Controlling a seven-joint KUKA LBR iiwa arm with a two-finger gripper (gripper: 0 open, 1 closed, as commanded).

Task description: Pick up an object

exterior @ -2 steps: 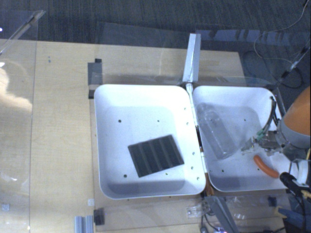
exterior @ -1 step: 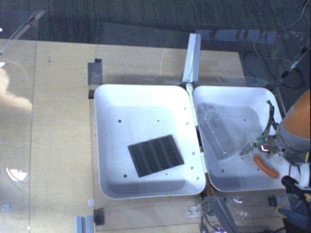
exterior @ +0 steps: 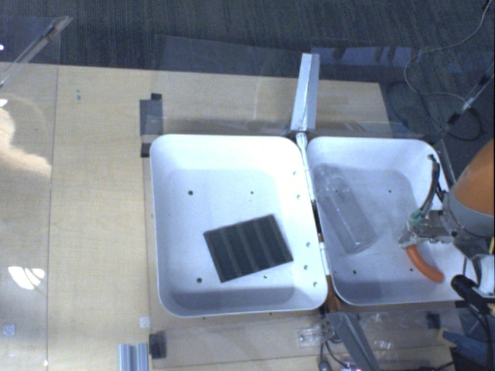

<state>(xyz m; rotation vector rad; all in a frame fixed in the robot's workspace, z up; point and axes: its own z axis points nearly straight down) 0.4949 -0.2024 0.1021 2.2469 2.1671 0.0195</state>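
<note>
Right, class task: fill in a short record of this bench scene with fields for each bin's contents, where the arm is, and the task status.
left bin: dark ridged panel, lying flat
right bin: clear plastic bottle on its side; orange item near the right wall
arm: over the right bin's right edge
gripper: just above the orange item
task status: nothing seen lifted yet

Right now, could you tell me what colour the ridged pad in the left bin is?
Dark grey ridged pad, camera view.
</note>
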